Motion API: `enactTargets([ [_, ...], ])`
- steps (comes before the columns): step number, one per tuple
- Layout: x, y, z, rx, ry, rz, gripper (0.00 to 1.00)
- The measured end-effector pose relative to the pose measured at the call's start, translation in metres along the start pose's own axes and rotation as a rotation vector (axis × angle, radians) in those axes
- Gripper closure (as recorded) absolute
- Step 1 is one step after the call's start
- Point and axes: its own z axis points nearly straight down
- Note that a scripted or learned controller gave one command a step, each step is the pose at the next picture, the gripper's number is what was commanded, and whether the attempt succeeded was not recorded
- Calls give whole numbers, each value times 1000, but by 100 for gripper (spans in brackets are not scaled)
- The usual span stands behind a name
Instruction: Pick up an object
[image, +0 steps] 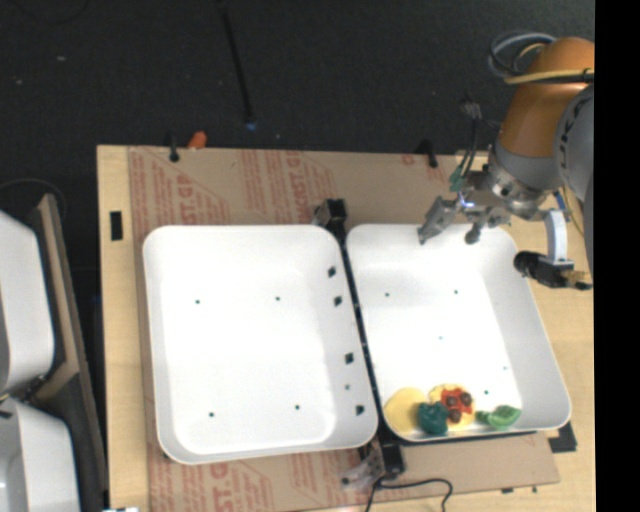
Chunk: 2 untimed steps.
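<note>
Your gripper (449, 226) hovers at the right bin's (500, 290) far rim, fingers spread apart and holding nothing.

The toys (452, 408) lie huddled against that bin's near wall, well apart from your gripper; the bin floor between them is bare.

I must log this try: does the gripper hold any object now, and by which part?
Nothing is held. The gripper is open above the right bin's far edge.
</note>
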Motion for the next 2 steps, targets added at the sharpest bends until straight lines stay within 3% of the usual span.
enactTargets([
  [1, 13, -57, 5, 1, 0, 1, 0],
  [2, 13, -144, -3, -1, -1, 2, 0],
])
